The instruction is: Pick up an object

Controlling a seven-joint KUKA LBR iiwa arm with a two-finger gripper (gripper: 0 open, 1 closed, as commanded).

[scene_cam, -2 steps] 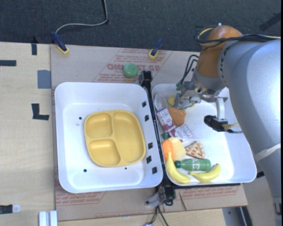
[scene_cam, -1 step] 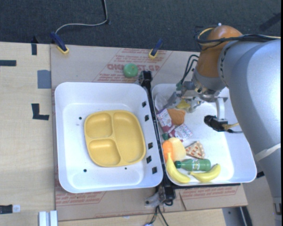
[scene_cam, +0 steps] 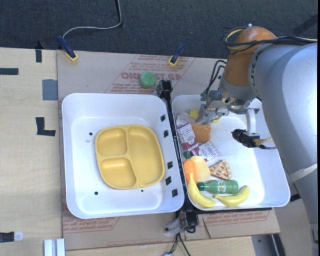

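My gripper reaches down into the far left part of the right bin. It hangs just above an orange-brown object and beside a small yellow item. A red-and-white packet lies to the left of the orange-brown object. Nearer the front lie a second packet, a pizza slice, an orange-and-yellow piece, a green bottle and a banana. Nothing shows as lifted off the bin floor.
The left bin holds a yellow divided plate. A green round object sits on the cardboard behind the bins. The grey arm covers the right side of the view.
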